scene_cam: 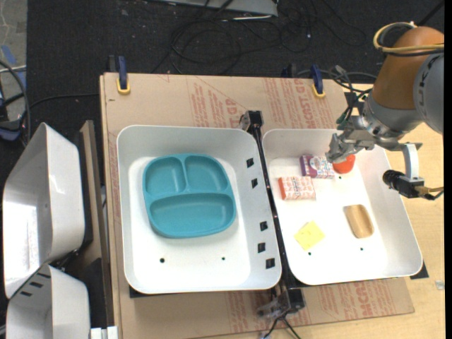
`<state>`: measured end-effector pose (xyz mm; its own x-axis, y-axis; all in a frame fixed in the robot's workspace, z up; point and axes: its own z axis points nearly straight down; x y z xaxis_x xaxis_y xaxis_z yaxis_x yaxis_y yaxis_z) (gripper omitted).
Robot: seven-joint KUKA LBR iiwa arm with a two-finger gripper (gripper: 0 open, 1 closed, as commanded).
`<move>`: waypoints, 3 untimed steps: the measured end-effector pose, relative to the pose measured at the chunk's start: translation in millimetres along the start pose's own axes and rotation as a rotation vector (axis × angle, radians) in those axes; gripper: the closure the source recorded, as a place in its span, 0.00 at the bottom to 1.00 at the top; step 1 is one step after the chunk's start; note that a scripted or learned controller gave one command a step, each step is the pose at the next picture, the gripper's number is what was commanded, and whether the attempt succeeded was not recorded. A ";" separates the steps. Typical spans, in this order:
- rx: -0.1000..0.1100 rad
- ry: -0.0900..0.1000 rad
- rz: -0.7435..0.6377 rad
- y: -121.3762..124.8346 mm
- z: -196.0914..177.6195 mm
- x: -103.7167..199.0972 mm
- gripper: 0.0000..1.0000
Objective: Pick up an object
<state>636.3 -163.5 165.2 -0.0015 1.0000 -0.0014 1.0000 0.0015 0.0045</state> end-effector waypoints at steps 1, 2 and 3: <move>-0.003 0.000 -0.002 -0.3 -61.0 7.7 1.00; -0.004 -0.001 -0.002 4.4 -125.4 5.5 1.00; 0.006 0.003 -0.006 -1.2 -107.9 56.2 1.00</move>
